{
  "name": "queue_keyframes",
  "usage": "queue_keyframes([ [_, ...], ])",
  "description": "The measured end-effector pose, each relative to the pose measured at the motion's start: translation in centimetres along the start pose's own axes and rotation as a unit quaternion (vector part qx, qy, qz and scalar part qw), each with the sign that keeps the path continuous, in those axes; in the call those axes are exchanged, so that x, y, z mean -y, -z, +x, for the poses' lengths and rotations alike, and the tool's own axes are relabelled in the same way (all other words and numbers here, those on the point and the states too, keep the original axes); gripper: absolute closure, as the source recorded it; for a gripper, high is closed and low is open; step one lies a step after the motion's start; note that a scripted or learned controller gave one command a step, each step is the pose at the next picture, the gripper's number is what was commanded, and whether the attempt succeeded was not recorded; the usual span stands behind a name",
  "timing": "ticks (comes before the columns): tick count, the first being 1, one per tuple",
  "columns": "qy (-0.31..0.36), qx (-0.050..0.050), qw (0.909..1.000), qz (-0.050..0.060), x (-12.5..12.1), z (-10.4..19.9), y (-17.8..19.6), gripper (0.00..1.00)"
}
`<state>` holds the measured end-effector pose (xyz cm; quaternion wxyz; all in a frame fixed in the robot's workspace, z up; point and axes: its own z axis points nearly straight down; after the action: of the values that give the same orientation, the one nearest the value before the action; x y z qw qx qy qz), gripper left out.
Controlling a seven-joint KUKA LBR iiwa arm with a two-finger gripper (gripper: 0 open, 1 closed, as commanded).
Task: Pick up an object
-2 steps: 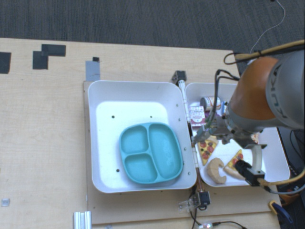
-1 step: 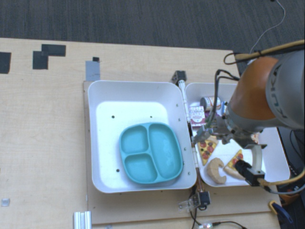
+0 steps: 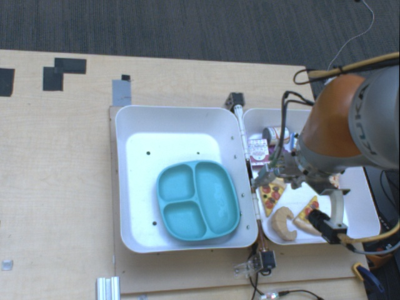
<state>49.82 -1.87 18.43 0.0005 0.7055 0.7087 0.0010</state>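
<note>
The right bin (image 3: 365, 212) holds several small items. A toy pizza slice (image 3: 271, 196) lies at its left side, with a tan bread piece (image 3: 284, 224) in front of it and a second pizza slice (image 3: 308, 212) to the right. At the back are a small can (image 3: 273, 134) and a pink-and-white packet (image 3: 257, 149). My gripper (image 3: 274, 175) hangs low over the bin's left part, just above the first pizza slice. The orange-banded wrist hides much of the bin's middle. Nothing visibly hangs from the gripper.
The left bin (image 3: 139, 144) holds a teal divided plate (image 3: 197, 200) lying flat toward its front right. The shared wall between the bins runs just left of the gripper. Cables and a clamp sit at the bench's front edge.
</note>
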Motion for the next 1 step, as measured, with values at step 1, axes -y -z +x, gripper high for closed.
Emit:
queue_keyframes([
  [1,0.0,0.0,1.0,0.0,0.0,0.0,0.0,0.0],
])
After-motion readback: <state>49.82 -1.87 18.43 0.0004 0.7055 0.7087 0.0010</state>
